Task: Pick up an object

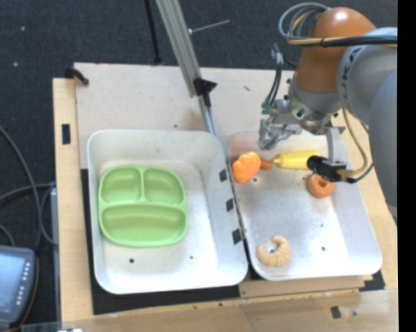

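My gripper [268, 141] hangs over the far left part of the right bin [346, 244], just above and right of an orange pepper-shaped toy [246, 167]. A yellow corn-like toy [295, 160] lies to the gripper's right, beside a small orange ring [320, 187]. A pale curled shrimp-like toy [274, 252] rests near the bin's front. Nothing is visible between the fingers.
The left bin [124, 265] holds a green divided plate [142, 205]. A slanted metal pole [183, 47] rises from behind the bins. A black cable [332, 169] loops from the arm over the right bin near the ring.
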`<state>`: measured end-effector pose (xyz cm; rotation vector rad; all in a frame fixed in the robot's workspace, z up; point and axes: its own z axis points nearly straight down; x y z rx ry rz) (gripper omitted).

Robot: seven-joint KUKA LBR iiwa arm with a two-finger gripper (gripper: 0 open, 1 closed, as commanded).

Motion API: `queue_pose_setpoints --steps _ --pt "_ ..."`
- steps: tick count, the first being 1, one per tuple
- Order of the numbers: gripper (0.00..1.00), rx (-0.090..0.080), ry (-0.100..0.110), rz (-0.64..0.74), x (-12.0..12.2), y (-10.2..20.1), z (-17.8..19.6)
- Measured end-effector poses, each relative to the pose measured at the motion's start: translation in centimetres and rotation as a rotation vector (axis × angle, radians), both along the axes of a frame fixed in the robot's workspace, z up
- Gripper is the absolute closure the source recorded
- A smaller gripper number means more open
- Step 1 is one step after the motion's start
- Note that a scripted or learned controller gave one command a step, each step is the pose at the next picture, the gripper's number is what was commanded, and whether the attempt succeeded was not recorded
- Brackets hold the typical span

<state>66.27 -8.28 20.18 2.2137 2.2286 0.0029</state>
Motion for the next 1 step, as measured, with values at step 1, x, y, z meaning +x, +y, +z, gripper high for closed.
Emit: queue_pose_setpoints --steps 1 --pt "1.0 -0.001 0.003 -0.003 -2.27 1.92 -0.05"
